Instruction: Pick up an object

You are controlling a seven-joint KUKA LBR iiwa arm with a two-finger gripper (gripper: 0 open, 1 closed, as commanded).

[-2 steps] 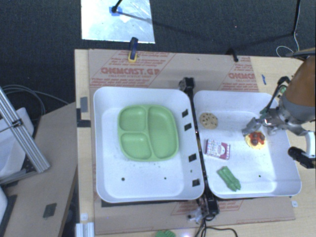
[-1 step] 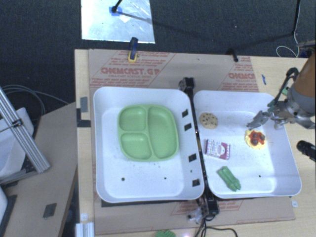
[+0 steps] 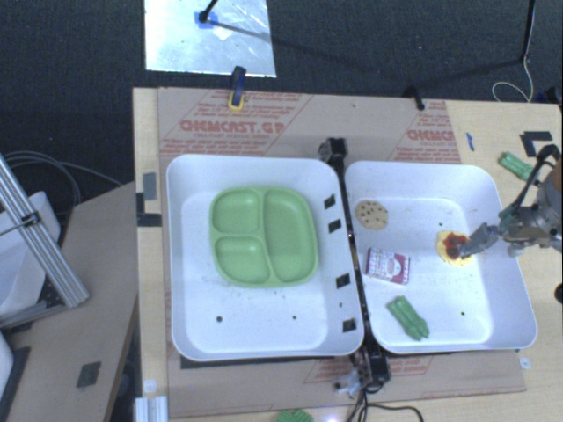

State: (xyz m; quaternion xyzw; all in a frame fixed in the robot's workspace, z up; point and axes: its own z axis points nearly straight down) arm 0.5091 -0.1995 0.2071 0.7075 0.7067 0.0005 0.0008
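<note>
Over at the right bin's (image 3: 506,275) far side, the gripper (image 3: 464,247) sits right on the yellow-red toy (image 3: 452,245), looks like the grab step, can't tell what the claw's doing, so next it needs a firm pinch and lift.

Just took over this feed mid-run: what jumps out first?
The green divided plate sits alone in the left bin. In the right bin, the gripper reaches in from the right, over a yellow-and-red toy, with a cookie, a red-and-white packet and a green toy nearby.
</note>
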